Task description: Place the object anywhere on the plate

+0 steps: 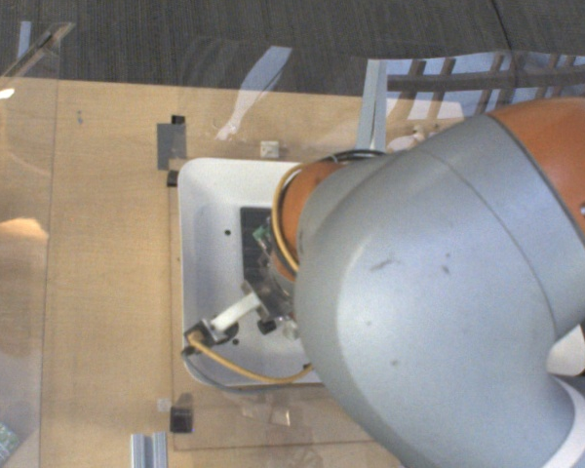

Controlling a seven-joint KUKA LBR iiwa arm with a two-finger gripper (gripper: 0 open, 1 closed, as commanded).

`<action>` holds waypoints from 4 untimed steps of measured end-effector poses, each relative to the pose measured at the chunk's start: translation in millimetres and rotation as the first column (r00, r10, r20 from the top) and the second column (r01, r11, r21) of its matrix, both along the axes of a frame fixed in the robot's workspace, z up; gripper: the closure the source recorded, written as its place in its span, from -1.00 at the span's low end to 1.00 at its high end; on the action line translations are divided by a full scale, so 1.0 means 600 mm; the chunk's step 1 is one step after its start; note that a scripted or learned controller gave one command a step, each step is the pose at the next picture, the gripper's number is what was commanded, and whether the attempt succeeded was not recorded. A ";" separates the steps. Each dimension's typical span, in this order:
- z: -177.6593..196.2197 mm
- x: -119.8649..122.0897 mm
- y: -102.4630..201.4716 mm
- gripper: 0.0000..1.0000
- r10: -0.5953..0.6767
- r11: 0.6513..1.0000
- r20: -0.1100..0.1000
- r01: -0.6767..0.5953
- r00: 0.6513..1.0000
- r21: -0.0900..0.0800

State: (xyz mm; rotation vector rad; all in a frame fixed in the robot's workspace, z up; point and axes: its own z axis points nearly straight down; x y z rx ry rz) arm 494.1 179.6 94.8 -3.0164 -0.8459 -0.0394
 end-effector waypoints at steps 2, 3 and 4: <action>-0.001 0.039 -0.017 1.00 -0.336 0.942 -0.015 0.336 0.942 -0.001; 0.000 0.011 0.076 1.00 -0.337 0.941 -0.009 0.337 0.941 0.002; 0.000 0.000 0.091 1.00 -0.340 0.941 -0.003 0.340 0.941 -0.001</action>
